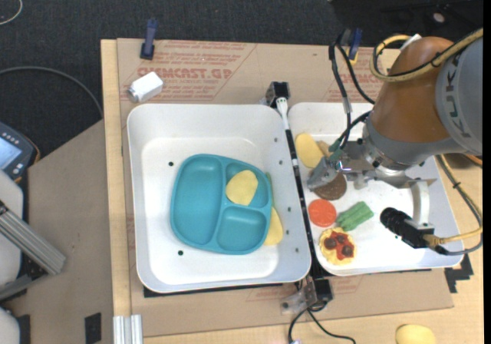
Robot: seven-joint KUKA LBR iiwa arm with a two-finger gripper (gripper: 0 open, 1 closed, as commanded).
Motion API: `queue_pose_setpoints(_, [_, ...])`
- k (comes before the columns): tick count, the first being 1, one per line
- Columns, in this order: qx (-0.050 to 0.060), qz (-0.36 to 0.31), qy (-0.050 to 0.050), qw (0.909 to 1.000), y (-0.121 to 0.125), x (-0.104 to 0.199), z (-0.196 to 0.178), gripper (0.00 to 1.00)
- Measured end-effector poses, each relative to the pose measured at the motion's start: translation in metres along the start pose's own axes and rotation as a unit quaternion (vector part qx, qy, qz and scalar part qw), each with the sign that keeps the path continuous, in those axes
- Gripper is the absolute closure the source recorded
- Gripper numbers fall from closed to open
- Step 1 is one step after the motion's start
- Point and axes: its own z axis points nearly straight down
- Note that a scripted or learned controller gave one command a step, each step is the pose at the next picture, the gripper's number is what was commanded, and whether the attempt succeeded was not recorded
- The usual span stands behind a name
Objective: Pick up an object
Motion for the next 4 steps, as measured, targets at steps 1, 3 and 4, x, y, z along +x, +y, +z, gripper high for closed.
queue_pose_setpoints(1, [-0.003,0.006,-0.002,1.0000,-0.042,-0.037,-0.001,0.00])
queue_pose_setpoints(3, [-0.009,0.006,-0.006,0.9999,-0.011,-0.124,0.049,0.00])
queue_pose_setpoints(4, [-0.012,0.002,-0.004,0.9999,-0.043,-0.086,-0.093,0.00])
